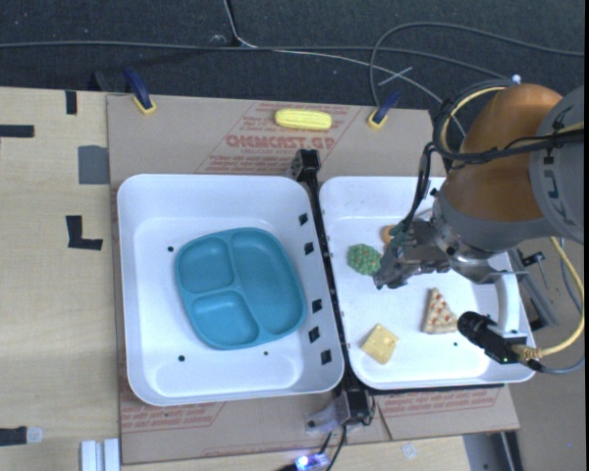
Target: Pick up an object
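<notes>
The pincer (388,271) hangs low in the right bin (412,376) just beside the green toy (364,257), its grip impossible to tell, and it should drop straight over the toy before squeezing.

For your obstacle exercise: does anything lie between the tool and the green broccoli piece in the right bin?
Nothing visible does. The tool hangs just right of the green broccoli piece, with bare right bin floor around them.
</notes>
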Motion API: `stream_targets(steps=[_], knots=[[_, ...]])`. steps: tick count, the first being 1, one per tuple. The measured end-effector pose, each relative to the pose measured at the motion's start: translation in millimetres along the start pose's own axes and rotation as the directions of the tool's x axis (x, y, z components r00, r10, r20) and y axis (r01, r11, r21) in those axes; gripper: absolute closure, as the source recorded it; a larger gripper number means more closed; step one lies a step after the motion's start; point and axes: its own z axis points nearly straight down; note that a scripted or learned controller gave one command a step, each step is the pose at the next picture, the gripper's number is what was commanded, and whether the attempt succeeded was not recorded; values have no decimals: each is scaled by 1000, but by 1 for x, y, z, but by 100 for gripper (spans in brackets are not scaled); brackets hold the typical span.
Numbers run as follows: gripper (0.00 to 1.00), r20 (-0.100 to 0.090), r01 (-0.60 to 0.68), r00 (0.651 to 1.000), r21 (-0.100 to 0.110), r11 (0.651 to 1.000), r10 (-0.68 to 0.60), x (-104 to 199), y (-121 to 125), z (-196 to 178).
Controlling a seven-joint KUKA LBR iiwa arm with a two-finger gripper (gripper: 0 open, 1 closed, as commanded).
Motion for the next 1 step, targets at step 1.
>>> stream_targets(steps=[1], knots=[[100,1,-1,1000,1,1000,1,55,4,0]])
